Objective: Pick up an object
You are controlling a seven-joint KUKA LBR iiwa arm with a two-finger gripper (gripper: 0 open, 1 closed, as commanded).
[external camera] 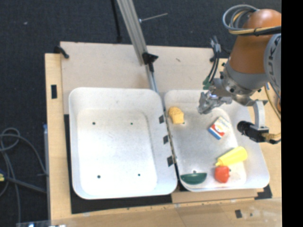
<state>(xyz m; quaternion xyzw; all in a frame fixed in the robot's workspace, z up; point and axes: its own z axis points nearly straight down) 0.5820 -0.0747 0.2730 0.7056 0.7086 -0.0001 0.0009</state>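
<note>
Arm comes in at upper right of frame, orange band on top, wrist angled down and to the left. You see the gripper over the upper-left part of the right bin, tip above bare bin floor. You can't tell from this angle whether it's spread or pressed together: too small, seen from above.

Candidate objs, all in right bin:
- small yellow lump by the bin's left wall, just left of gripper and apart from it. Nearest obj.
- white carton w/ red + blue print, below-right of gripper, near, not touching.
- yellow oblong piece, lower right of bin, lying at a slant.
- red round obj just below the oblong; contact btw the two can't be judged.
- dark green dish at bin's bottom edge, left of the red obj.

Surroundings: left bin butts against right bin along frame centre. Metal rail slants from top centre down to the bins' upper corners. Loose cables at left edge, well apart from the bins.
</note>
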